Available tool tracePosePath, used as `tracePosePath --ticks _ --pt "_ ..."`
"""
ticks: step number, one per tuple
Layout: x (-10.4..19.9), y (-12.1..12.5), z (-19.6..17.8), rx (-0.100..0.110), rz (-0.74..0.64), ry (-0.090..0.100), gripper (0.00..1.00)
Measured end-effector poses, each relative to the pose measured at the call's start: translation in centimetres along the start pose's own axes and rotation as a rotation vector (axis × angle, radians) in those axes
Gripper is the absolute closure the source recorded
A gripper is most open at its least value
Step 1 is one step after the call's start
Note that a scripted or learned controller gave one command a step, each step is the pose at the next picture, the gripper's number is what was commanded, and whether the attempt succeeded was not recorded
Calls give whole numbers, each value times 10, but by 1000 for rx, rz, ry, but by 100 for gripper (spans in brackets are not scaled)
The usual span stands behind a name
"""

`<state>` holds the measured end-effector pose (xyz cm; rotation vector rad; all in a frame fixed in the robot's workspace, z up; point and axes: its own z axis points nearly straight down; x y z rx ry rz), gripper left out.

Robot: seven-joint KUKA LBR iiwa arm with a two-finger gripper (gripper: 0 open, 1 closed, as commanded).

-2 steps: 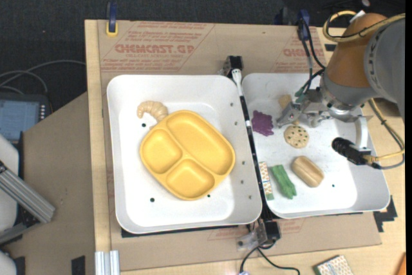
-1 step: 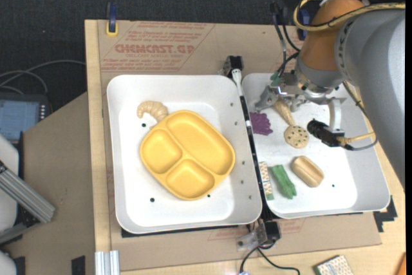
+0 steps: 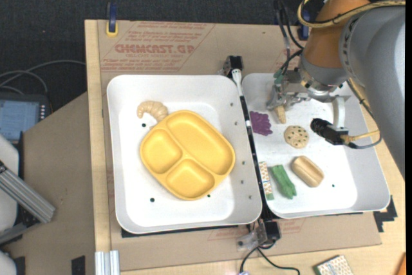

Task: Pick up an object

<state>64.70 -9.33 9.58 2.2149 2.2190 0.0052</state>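
Bench bearing two shallow white plastic bins side by side on a brown board.

Gripper point(image 3: 281, 103) reaching down into the far left corner of the right bin point(image 3: 367, 193), metal fingers pointing at the bin floor. A small tan piece point(image 3: 280, 114) is sitting at the fingertips; whether it is being pinched or merely lying beneath them is hard to make out, and jaw spacing cannot be told from this angle.

Going outward from the jaws:
- Just beside them, toward the bin divider: a purple, ragged-edged lump point(image 3: 260, 122), matte.
- Just beyond, toward the viewer: a round speckled cookie-like disc point(image 3: 297, 136), flat.
- Beside the disc: a black cable fitting point(image 3: 327, 131) trailing from the arm.
- Farther toward the near rim: a tan, rounded bread-like loaf point(image 3: 307, 171), and a green oblong piece point(image 3: 282, 180), lying apart.

Left bin point(image 3: 122, 158), well away from the jaws:
- Yellow glossy tray point(image 3: 187, 154) with three compartments, lying turned at an angle.
- Pale curved croissant shape point(image 3: 152, 110) touching its far edge.

Arm's grey body being cut off at the frame's right side.
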Motion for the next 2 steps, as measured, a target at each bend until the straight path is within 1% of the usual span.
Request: tracePosePath --ticks 1,2 --pt "69 -51 -96 1 -5 6 100" --pt "89 -89 -120 10 -1 5 100"
